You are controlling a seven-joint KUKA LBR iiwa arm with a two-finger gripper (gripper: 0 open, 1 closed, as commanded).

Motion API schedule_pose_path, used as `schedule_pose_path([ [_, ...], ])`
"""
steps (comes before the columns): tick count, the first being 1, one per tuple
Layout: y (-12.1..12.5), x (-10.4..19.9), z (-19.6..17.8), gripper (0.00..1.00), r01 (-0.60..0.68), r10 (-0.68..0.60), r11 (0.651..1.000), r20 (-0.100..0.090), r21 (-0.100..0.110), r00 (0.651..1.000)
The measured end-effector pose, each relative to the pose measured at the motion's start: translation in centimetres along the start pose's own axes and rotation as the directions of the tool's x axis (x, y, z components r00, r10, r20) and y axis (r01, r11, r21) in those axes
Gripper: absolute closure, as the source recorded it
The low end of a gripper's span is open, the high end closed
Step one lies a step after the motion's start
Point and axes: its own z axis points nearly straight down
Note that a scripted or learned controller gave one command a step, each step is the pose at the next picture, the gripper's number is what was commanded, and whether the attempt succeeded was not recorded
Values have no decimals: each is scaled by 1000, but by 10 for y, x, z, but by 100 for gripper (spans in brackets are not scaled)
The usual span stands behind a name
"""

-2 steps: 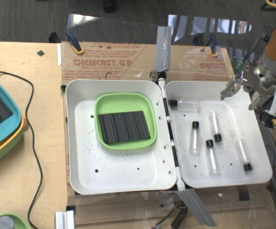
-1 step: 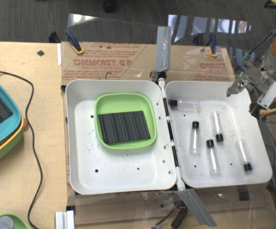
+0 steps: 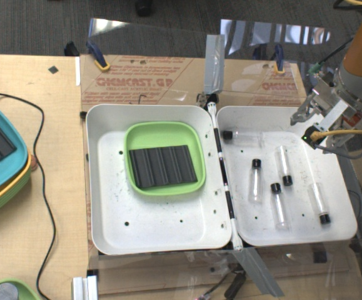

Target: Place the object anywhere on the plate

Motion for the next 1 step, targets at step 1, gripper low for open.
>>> schedule_pose_path([
  [1,36,3,-1,0,-351,351,936,2,1,936],
])
